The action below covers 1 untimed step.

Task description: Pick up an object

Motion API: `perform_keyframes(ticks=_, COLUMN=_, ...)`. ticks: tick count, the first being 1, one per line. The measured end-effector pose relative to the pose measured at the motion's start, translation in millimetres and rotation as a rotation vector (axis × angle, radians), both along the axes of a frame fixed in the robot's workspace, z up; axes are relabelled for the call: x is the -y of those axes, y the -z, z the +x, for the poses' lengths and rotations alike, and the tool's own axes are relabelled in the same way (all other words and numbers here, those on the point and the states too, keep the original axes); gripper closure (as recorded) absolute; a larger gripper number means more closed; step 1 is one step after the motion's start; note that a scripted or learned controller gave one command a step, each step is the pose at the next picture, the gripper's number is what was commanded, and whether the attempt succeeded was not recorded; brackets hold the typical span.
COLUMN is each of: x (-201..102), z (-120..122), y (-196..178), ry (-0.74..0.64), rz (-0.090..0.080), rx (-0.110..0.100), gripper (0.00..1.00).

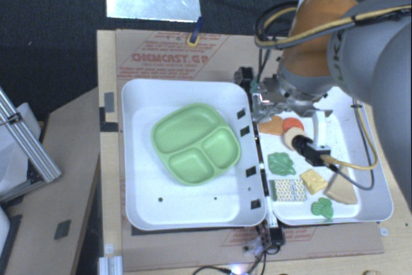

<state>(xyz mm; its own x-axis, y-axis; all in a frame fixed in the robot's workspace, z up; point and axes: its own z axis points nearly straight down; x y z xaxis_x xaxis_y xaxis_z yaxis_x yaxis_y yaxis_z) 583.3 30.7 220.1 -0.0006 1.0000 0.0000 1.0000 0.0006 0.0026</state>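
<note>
Holding green divided tray [196,143], left bin [138,138]; right bin [373,183] (toy food scattered); gripper [267,103] state unclear.

We see a bench [161,51] covered by printed cardboard. Directly on it sit two shallow white bins side by side, the left bin [138,203] touching the right bin [376,203].

Toy food pieces in the right bin [380,203]

Green leaf [281,163], patterned cracker [289,190], yellow cheese cube [313,180], tan wedge [341,192], small green sprig [322,207], lying flat, close together.
</note>
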Motion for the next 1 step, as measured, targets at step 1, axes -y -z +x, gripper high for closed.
perform_keyframes(ticks=1, x=-10.1, z=1.8, y=-1.3, ry=-0.005, rz=0.001, rx=0.0, gripper=1.0)
